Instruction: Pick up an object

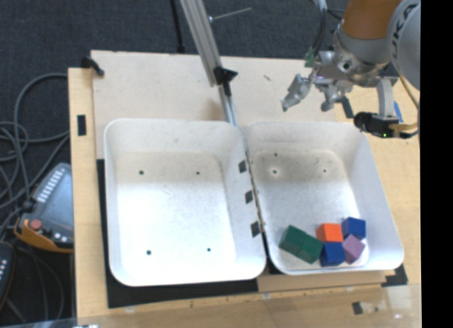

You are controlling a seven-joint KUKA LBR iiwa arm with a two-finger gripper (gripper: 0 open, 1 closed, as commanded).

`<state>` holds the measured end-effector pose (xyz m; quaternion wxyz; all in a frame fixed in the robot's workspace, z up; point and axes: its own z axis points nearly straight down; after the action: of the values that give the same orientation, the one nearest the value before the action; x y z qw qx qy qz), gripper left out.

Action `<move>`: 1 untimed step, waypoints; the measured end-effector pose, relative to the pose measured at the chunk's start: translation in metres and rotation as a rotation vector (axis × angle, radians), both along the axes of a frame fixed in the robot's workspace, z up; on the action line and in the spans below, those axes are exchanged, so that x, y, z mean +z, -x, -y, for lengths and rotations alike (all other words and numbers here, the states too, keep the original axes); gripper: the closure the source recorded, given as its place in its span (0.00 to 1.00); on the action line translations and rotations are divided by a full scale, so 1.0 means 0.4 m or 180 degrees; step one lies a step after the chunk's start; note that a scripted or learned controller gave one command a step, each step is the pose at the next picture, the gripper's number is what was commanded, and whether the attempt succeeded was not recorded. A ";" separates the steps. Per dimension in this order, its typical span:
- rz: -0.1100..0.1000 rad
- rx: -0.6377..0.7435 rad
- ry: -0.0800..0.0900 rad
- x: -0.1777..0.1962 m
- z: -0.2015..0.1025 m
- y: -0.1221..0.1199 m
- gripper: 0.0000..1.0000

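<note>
Several blocks lie bunched in the near right corner of the right bin (pixel 368 171): a green block (pixel 300 243), an orange block (pixel 329 232), two blue blocks (pixel 354 227) (pixel 331 253) and a purple block (pixel 352 248). My gripper (pixel 311 96) hangs above the bench just beyond the right bin's far rim, well away from the blocks. Its two fingers are spread apart with nothing between them.
The left bin (pixel 177 199) lies beside the right one. A slanted metal rail (pixel 205 43) rises from between the bins' far ends. Cables and a hand-held controller (pixel 49 206) lie off the bench at left.
</note>
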<state>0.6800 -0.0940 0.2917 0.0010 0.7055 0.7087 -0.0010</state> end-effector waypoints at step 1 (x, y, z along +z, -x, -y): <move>0.0002 0.0003 -0.0010 0.013 -0.122 0.088 0.00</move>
<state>0.6447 -0.0452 0.2967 0.0001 0.7052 0.7090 0.0004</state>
